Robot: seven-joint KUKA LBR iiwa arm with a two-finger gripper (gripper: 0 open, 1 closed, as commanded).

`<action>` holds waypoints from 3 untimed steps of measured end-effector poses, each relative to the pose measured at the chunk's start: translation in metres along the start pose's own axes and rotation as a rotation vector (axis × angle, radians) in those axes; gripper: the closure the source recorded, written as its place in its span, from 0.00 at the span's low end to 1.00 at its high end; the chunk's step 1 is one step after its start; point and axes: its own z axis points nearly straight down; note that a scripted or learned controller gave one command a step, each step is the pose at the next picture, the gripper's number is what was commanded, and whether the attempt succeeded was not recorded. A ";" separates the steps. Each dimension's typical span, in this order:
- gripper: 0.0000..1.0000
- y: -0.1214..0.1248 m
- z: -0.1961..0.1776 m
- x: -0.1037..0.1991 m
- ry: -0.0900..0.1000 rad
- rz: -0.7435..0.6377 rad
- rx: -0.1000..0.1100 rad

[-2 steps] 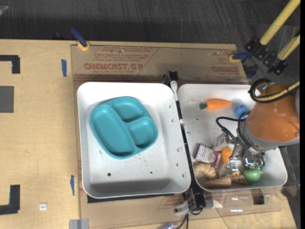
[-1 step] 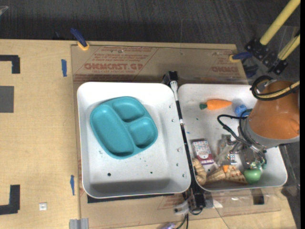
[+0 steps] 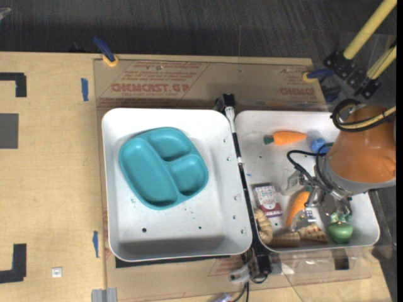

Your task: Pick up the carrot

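Orange shows three times in the right bin (image 3: 302,119), and only one patch is plainly the carrot (image 3: 289,138). It lies flat toward 11 o'clock from the bin's middle, with its green tip pointing at 9 o'clock, free of the arm and well apart from the gripper (image 3: 313,207).

The arm (image 3: 364,153) enters from 3 o'clock, and its orange band covers the bin's right rim. A blue scrap (image 3: 319,146) at 1 o'clock is half hidden by it, too little showing to name.

The gripper sits low at 6 o'clock, tangled in black cable and metal – whether it is open or closed cannot be told from here. Just beside it at 9 o'clock is an orange piece (image 3: 296,209), slanted; whether it touches the gripper or merely lies next to it is unclear.

At 5 o'clock sits a green fruit (image 3: 340,232), partly behind the tool. A small box (image 3: 267,197) lies at 8 o'clock, and below it are brown baked bits (image 3: 265,224), blurred against the wall.

The left bin (image 3: 126,231) holds a teal plate (image 3: 164,167) with three compartments.
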 end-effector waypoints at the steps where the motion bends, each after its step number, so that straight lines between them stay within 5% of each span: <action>1: 1.00 0.001 -0.011 -0.003 -0.008 -0.001 0.000; 2: 0.00 0.001 -0.010 -0.002 -0.006 -0.001 0.000; 3: 0.00 0.021 0.009 0.000 -0.004 -0.183 0.003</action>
